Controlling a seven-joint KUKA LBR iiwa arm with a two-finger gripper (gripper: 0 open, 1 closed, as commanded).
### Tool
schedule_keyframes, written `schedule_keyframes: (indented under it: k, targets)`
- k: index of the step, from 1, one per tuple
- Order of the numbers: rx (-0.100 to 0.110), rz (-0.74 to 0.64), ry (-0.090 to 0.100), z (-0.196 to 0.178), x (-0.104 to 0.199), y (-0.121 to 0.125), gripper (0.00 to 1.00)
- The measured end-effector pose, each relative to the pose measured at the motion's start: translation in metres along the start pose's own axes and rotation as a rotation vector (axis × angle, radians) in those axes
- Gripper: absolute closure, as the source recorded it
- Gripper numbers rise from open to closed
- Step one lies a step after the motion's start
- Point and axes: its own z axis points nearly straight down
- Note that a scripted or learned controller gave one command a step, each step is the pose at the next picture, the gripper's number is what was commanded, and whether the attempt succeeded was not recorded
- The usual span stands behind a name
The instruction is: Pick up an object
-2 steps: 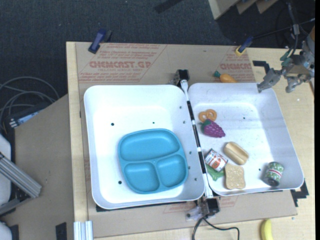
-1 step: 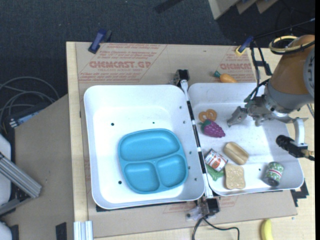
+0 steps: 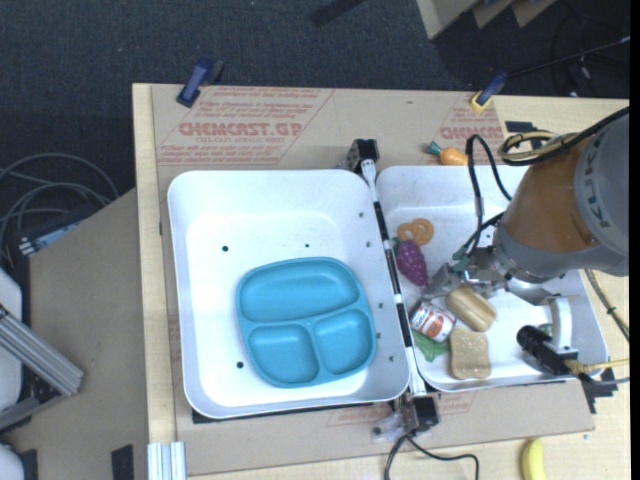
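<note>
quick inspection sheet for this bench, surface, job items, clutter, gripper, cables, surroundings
surface: cardboard-topped bench bearing left bin and right bin
job's things: pretzel, purple grapes, can, bread roll, tan sponge, all in right bin
clutter: blue divided tray in left bin; banana at the bench's front edge
grippers: gripper low over right bin beside bread roll
cables: black cable looping on the arm
surroundings: dark carpet

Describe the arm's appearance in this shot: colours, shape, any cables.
The arm is a thick, rounded grey body with a broad orange band above the wrist. Black cables loop along its left side, and yellow-black wiring sits near its top. The wrist end narrows to grey and black metal parts.
</note>
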Motion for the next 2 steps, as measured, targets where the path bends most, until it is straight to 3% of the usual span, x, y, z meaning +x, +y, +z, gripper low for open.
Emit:
schedule_keyframes:
  k: [1,2]
  targets:
    - [-0.004,0.001,-0.001,-0.0105,-0.0005,0.0008,1.00]
    - [-0.003,0.001,-0.001,-0.0103,-0.0004,0.0007,0.00]
